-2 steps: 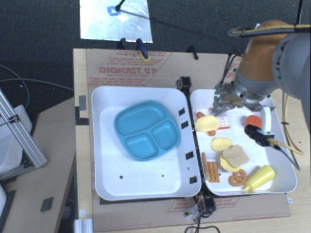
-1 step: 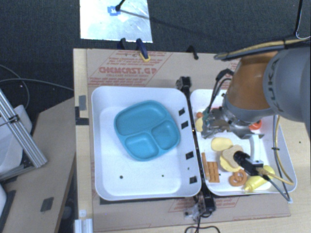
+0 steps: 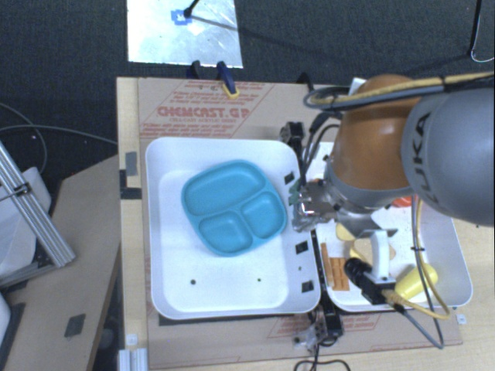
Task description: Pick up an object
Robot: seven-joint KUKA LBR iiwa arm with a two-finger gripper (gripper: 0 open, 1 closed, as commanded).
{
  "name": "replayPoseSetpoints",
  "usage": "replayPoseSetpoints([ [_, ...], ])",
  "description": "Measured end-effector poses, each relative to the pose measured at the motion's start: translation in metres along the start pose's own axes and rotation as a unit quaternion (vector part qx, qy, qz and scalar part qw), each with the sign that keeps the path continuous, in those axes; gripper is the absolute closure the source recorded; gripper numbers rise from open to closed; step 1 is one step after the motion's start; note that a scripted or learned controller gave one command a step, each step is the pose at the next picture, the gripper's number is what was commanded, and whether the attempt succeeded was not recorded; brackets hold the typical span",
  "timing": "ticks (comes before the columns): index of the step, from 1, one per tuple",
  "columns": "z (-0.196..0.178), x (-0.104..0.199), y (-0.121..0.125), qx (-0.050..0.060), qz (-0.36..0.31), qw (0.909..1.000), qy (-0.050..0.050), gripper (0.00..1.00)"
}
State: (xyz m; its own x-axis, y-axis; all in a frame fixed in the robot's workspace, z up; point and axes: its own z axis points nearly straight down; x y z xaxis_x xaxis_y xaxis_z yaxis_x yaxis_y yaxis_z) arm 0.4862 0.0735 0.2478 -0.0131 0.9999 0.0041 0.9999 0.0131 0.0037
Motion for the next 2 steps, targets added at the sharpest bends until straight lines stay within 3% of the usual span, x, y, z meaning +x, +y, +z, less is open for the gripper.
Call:
replayPoseSetpoints([
  [1,-0.025,0.032,0.001,0.000,0.002,1.0000,-0.001,1.00],
  [2,-0.046,0.091,0.038,-0.001,0.001,1.0000,0.000,1.00],
])
